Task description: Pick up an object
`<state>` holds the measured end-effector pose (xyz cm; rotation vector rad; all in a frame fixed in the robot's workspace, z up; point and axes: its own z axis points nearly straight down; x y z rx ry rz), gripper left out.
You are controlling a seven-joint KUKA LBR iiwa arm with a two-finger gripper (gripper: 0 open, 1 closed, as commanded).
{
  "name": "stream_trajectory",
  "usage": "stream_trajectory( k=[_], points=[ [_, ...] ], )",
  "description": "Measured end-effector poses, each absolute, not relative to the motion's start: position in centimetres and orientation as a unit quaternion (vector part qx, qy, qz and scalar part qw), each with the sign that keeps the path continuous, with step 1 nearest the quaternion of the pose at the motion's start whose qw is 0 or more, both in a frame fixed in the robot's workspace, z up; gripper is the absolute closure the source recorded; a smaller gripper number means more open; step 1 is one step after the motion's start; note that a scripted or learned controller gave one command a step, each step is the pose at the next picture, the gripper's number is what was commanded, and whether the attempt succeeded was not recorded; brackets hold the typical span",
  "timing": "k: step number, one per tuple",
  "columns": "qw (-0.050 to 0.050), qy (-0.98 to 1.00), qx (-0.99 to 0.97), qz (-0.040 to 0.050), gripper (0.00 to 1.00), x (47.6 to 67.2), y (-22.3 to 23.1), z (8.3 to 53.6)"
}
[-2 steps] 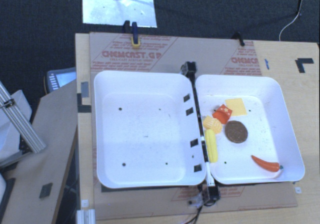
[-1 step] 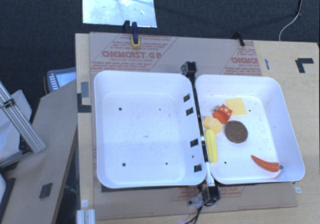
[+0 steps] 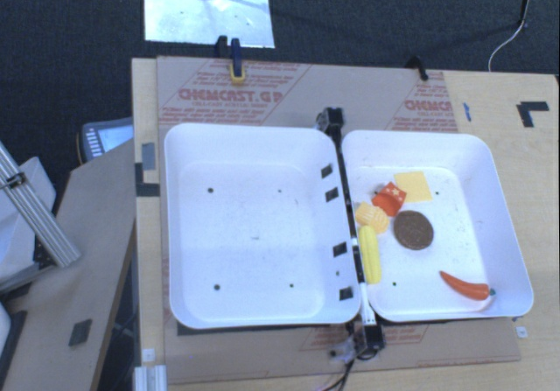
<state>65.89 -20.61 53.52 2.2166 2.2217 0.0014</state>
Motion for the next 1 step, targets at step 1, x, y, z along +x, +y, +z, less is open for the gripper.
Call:
stream_trajectory(
  k=[1],
  points=[
    [0.002,0.709,0.705,0.0006,1.0,66.17,-20.58,53.57]
  ],
)
